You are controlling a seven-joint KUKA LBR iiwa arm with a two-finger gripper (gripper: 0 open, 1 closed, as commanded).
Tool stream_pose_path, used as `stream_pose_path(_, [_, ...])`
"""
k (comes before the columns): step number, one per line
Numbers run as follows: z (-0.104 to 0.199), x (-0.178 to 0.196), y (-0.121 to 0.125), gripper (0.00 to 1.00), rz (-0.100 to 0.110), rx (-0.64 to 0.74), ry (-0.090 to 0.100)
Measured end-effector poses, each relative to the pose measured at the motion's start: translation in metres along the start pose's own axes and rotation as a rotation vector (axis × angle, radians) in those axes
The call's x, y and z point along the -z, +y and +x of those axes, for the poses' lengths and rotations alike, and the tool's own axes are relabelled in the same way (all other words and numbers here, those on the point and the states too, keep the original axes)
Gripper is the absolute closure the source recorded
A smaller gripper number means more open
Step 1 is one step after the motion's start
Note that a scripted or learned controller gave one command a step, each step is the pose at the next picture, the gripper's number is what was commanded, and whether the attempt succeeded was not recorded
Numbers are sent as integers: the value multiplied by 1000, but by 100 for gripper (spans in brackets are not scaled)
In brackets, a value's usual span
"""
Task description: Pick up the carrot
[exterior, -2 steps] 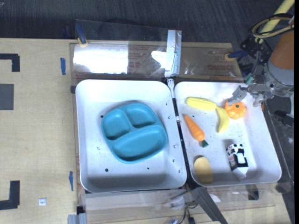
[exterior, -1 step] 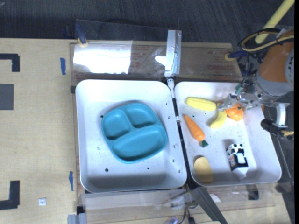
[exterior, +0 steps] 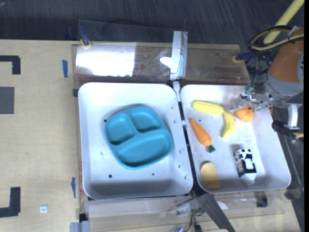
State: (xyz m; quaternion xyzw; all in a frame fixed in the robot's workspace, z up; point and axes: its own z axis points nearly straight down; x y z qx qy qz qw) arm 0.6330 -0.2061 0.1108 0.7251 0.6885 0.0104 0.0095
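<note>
Near edge: yellow chip (exterior: 209, 174) and milk carton (exterior: 245, 165) sat closest;
Carrot (exterior: 201, 133): right bin's left side; probably light, stiff, slick; grip mid-body;
Gripper (exterior: 252, 99): far right; fingers' state couldn't be told.

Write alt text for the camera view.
A small orange toy carrot with a green tip lies free in the right white bin, while the gripper hovers at that bin's far right edge. A blue sectioned plastic plate sits in the left white bin.
</note>
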Motion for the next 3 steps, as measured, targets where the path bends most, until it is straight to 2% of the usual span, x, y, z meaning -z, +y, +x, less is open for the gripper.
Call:
stream_pose_path(1, [47,108,1,100,21,-138,-4])
stream_pose_path(2, [119,111,9,100,25,-108,-2])
stream_pose_path(3, [118,121,-8,100,30,-341,-7])
